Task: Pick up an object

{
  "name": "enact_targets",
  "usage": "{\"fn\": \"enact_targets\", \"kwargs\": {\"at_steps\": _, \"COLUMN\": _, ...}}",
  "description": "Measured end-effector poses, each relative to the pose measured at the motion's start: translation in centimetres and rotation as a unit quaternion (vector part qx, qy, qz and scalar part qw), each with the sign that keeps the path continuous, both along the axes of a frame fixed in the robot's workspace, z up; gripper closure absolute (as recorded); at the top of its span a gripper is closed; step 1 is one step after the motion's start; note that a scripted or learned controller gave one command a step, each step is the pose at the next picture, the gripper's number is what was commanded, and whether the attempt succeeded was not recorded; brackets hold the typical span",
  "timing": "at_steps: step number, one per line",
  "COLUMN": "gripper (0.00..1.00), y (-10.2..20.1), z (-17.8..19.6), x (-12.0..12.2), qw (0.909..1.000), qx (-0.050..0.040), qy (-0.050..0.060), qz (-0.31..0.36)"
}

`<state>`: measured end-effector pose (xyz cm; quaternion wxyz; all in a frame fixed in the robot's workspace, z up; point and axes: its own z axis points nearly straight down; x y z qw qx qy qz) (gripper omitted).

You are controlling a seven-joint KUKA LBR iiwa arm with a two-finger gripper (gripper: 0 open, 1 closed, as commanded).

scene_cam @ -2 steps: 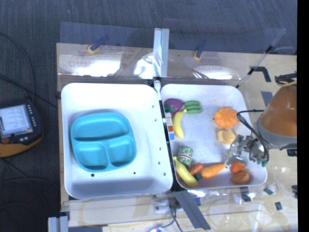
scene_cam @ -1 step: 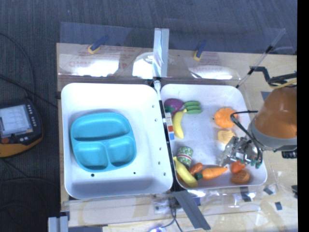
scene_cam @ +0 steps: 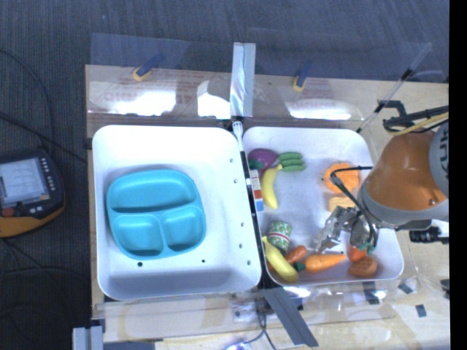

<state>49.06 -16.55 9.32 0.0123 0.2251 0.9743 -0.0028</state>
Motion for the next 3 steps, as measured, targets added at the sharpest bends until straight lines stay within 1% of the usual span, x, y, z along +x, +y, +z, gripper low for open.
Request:
{"fn": "enact_targets", "kwargs": {"at_steps": 1, "gripper": 1.00, "y": 5.4, "z": 0.0, "x": 0.1, "qw": 0.9999, "qx": 0.0010, "qy": 0.000, "qz": 0.013}}
{"fn": "enact_targets", "kwargs": {"at_steps": 2, "gripper": 0.00, "y": 5.5, "z": -0.2, "x": 0.0, "qw": 0.9999, "qx": 0.0024, "qy": 0.002, "qz": 0.013}}
{"fn": "enact_targets", "kwargs": {"at_steps": 3, "gripper": 0.00, "y": 0.9, "z": -0.2, "x": -0.1, "qw": 0.9844, "qx": 0.0006, "qy": 0.004, "qz": 0.176}}
